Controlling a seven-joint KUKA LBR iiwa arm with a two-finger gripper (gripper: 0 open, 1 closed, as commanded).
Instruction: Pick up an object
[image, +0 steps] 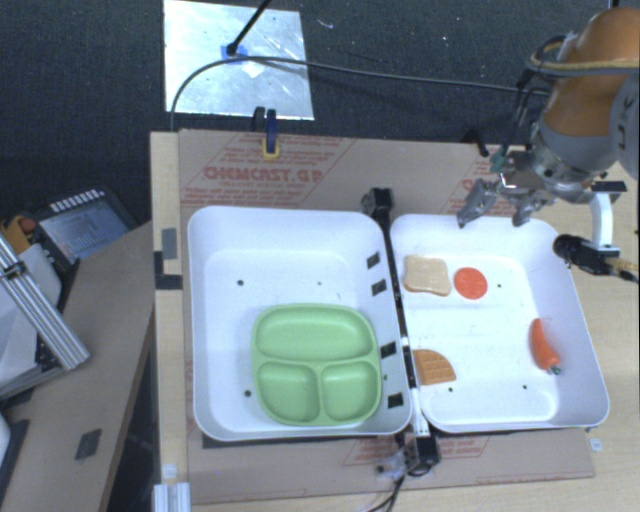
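Four small items lay in the right bin (575, 395): a toast slice (427, 276) and a red disc (471, 284) side by side near the far wall, a carrot (544, 345) toward the right wall, and a brown wedge (433, 367) against the divider.

The toast and disc sat nearest the gripper (503, 211), below it and slightly left in the view. The fingers hung spread apart with nothing between them, poised over the bin's far rim, well above the floor.

The carrot's long axis ran roughly near-to-far, tilted a little. It lay just beside the right wall, so room for a finger on that side looked tight. The wedge touched or nearly touched the divider; same problem.

The disc stood apart from the walls, with a narrow gap to the toast. Judged the easiest target: a short drop forward and down.

The left bin (215, 300) held a green tray (317, 362). The desk (300, 165) lay beyond both bins.
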